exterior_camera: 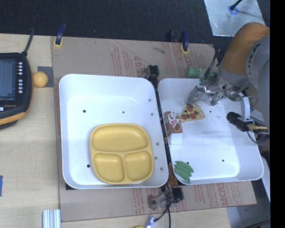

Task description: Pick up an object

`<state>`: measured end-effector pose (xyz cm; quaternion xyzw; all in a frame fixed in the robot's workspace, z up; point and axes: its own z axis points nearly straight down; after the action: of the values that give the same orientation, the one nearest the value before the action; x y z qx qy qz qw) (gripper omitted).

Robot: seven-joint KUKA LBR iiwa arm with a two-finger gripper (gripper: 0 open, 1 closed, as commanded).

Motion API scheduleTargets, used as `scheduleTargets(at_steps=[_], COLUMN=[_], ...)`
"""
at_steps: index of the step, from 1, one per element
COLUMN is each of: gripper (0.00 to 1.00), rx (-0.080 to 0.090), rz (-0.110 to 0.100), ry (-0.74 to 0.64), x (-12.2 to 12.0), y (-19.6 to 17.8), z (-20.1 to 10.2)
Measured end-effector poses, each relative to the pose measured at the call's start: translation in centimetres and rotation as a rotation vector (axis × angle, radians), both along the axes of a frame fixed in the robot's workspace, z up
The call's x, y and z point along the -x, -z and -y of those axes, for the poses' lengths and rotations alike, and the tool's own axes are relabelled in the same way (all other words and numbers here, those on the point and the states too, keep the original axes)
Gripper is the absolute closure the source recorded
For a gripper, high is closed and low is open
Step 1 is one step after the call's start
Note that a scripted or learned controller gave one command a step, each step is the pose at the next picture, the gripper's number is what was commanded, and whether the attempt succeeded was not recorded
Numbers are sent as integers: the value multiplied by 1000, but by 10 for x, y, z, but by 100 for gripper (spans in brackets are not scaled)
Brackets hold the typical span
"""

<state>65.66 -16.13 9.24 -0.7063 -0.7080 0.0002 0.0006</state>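
A toy pizza slice lies in the right bin, near its upper middle. Beside the bin's left wall sits a small brown and white food piece. A green pea pod rests at the bin's lower left corner. My gripper hangs over the upper part of the right bin, just above and right of the pizza slice, with its fingers spread and nothing between them.
The left bin holds a yellow divided plate. A tablet controller and a yellow ball lie on the bench at the left. A green object sits behind the right bin. A black cable connector hangs at the right.
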Motion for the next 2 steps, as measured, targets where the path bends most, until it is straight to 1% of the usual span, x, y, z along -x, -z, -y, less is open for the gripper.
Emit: scheduleTargets(at_steps=[1,2], gripper=[0,100], rx=[1,2], rz=[-3,-4], ry=[-3,-4], x=[61,61], y=[1,-10], z=[4,4])
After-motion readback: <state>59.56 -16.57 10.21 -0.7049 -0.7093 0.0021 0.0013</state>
